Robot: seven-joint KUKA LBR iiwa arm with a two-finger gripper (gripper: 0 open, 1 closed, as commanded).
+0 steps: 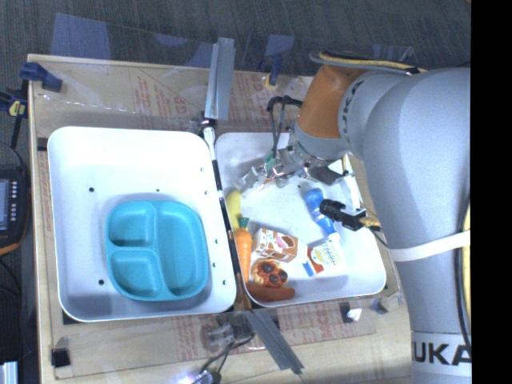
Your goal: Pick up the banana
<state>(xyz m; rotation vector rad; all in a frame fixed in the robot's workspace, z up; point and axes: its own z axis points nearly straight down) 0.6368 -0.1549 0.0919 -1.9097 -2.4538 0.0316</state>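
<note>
The banana (pixel 233 205) is a short yellow piece lying against the left wall of the right bin (pixel 364 282), just above an orange carrot (pixel 242 250). My gripper (pixel 266 172) hangs low over the far left part of that bin, a little above and to the right of the banana and apart from it. Nothing shows between its tips. The grey arm with its orange band (pixel 324 106) comes in from the right and covers the bin's far right corner.
The right bin also holds a blue bottle (pixel 315 205), a printed snack packet (pixel 274 246), a small white and red packet (pixel 324 256) and a brown sausage (pixel 272 293). In the left bin (pixel 72 158) lies a blue divided plate (pixel 158 249).
</note>
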